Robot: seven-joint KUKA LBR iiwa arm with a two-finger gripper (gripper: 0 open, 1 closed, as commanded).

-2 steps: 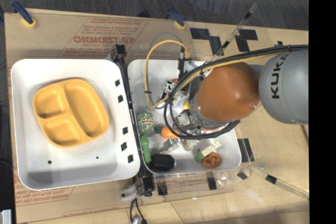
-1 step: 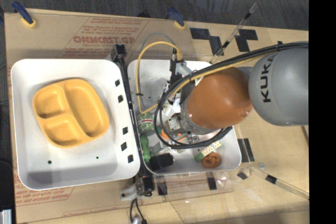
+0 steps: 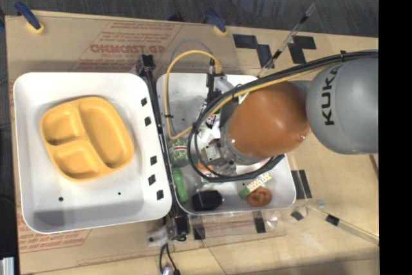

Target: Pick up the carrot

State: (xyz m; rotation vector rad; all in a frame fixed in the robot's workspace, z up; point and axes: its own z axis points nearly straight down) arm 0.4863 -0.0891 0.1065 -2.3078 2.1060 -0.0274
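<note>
We see the arm (image 3: pixel 341 103) reaching in over the right bin (image 3: pixel 288 193), its orange band (image 3: pixel 267 120) covering much of that bin's middle; below the band, at its left edge, the metal body of the pincer (image 3: pixel 215 152) points down into the bin, wrapped in black and yellow cables (image 3: pixel 168 84); the wrist hides its tip, so we cannot tell whether the pincer is wide, narrow, or closed on anything.

The carrot (image 3: pixel 259 196), which we take to be the small orange-brown piece with a green end, lies on the bin floor toward the camera and to the right of the pincer, near the bin's front wall; it sits apart from the pincer, just under the edge of the orange band; a pale striped piece (image 3: pixel 261 181) lies just beside it, on the pincer's side.

Straight toward the camera from the pincer a black object (image 3: pixel 207 199) rests against the front wall; left of that, near the bin's left wall, lies a green object (image 3: pixel 179 189).

Well to the left of the pincer, across the divide, the left bin (image 3: pixel 26 138) holds a yellow divided tray (image 3: pixel 87 136); both bins sit on a brown cardboard sheet (image 3: pixel 116 42).
</note>
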